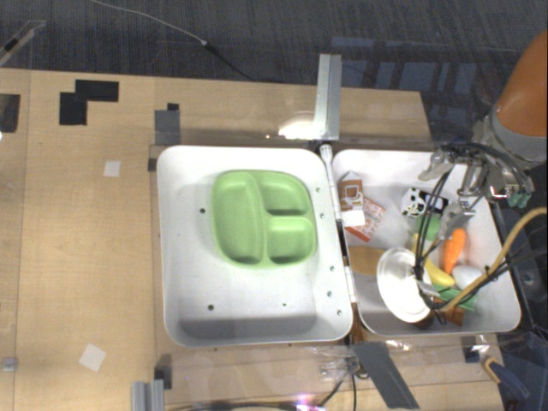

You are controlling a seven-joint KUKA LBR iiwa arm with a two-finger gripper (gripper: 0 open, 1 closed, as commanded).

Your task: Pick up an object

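- I see two white bins side by side on the wooden bench: the left bin (pixel 184 229) carries a green divided tray (pixel 261 217), and the right bin (pixel 390 165) holds a clutter of small things
- In the right bin, a small brown-and-white carton (pixel 350 192) sits at the upper left, with a red-and-white packet (pixel 364 219) just below it, close to the wall shared with the left bin
- A round white bowl (pixel 402 283) rests in the lower part of that bin, its right rim crossed by dark cables (pixel 428 294)
- An orange carrot (pixel 453 247) lies right of the bowl; its long axis is tilted, upper end to the right, lower end toward a yellow piece (pixel 439 275)
- A black-and-white tag (pixel 416 202) lies above the bowl, with something green (pixel 428 226) just beside it
- The gripper (pixel 462 182) hangs over the upper right of the right bin, above the carrot; the arm enters from the right with its orange band (pixel 524 101) at the frame edge
- Cables and hoses drape across the carrot and the pile, crowding the approach
- I cannot tell from here whether the gripper is open or closed, and I see nothing clearly between its parts
- A metal post (pixel 329 97) stands behind the bins
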